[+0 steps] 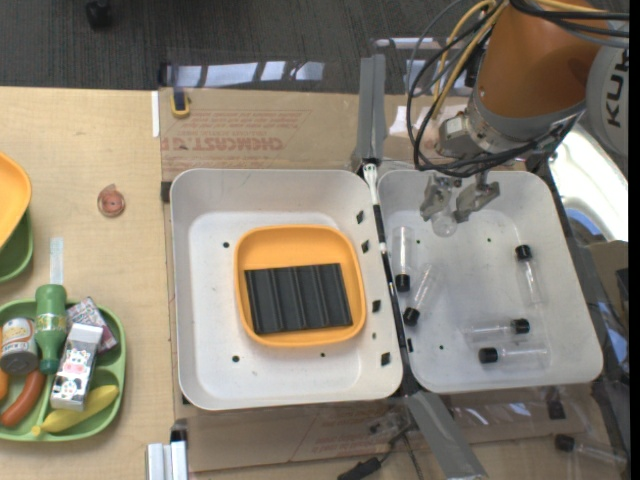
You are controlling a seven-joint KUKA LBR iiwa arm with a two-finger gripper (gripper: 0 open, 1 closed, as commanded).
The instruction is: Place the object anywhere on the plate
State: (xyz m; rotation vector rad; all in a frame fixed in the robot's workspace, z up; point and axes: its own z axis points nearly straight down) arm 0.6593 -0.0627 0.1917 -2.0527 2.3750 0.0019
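Observation:
A yellow plate [300, 246] with a dark grey ribbed insert lies in the middle of the left white bin [200, 268]. Several clear tubes with black caps lie in the right bin [570, 358]: one [401, 258] by the left wall, one [529, 273] on the right, one [508, 352] near the front. My gripper [455, 206] hangs over the back of the right bin, fingers [433, 202] apart. I see nothing clearly held between them. The gripper is well to the right of the plate.
A divider wall [380, 258] separates the two bins. On the wooden bench at the left stand a green tray [105, 398] with toy food and a yellow bowl [10, 203]. Cables loop above the wrist [450, 58].

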